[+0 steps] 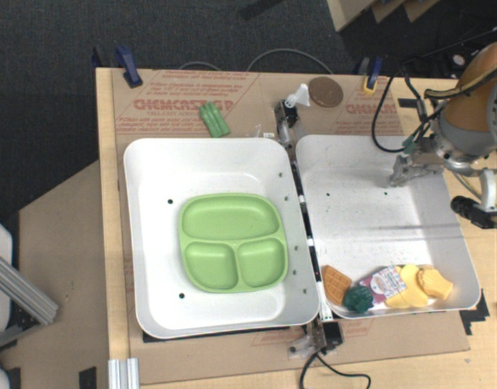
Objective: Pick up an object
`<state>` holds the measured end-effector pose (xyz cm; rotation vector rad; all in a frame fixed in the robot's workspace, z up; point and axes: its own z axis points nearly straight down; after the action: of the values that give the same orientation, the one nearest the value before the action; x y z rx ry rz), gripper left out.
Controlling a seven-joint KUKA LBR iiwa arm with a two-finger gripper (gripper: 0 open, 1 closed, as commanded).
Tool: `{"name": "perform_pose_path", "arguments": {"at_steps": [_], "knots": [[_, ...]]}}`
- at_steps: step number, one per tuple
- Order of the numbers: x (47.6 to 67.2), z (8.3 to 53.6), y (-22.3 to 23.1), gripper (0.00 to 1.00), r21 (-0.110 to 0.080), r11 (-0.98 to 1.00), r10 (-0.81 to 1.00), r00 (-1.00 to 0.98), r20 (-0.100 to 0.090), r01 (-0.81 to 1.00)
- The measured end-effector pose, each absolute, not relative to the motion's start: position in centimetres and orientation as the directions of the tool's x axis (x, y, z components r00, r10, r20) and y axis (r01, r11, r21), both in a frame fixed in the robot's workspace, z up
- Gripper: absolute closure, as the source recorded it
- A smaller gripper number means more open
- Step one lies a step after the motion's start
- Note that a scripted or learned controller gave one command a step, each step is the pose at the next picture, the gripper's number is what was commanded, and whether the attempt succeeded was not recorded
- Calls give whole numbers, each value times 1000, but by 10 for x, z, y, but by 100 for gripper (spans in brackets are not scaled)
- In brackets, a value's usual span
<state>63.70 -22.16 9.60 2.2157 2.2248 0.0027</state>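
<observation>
While toys (394, 286) crowd the right bin's (353, 193) near corner, the gripper (404, 170) hovers above its far end, finger state unclear.

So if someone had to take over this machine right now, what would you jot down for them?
Gripper: over the far part of the right bin, nothing seen between its fingers; open or shut is unclear.
Things: a pile of small items lies along the right bin's near edge. The green divided plate sits in the left bin.
Done: nothing picked up yet.
Left: go to the pile, grasp one item, lift it.
</observation>
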Motion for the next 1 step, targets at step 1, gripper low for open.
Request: {"name": "perform_pose_path", "arguments": {"at_steps": [1], "knots": [[638, 106, -222, 100, 5, 5, 1000, -5, -2, 1000]]}}
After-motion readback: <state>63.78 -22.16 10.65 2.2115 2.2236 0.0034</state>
